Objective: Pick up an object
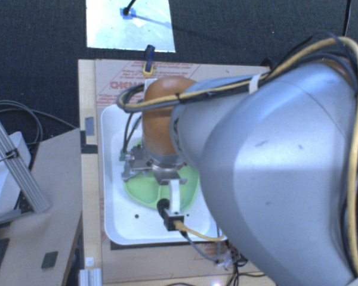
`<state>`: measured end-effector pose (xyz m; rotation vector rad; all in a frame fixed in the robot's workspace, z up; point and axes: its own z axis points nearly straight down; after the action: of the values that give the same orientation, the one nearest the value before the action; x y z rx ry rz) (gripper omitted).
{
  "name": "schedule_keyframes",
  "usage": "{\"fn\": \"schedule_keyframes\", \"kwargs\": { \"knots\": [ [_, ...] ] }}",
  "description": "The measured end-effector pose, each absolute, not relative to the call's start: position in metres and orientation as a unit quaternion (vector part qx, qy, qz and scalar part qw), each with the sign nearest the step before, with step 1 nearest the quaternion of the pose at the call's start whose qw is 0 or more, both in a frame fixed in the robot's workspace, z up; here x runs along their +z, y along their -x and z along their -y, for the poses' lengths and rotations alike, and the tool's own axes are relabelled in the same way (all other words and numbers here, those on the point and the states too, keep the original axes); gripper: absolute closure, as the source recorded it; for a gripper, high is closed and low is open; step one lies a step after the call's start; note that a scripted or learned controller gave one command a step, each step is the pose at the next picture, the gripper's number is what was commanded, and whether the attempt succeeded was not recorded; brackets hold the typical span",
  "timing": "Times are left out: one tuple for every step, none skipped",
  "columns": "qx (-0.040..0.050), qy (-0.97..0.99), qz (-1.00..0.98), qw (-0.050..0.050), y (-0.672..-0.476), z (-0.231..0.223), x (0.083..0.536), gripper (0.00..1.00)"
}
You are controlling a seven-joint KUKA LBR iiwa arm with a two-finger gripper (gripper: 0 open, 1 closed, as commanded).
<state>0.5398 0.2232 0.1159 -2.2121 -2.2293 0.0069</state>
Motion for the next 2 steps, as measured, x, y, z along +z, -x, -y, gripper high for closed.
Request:
{"fn": "schedule_keyframes", "kwargs": {
  "knots": [
    [-0.0051,0.705,0.709,-0.004,-0.651,-0.234,0.198,0.00],
    [0.0009,0.706,0.708,0.000,-0.638,-0.232,0.198,0.00]
  ]
}}
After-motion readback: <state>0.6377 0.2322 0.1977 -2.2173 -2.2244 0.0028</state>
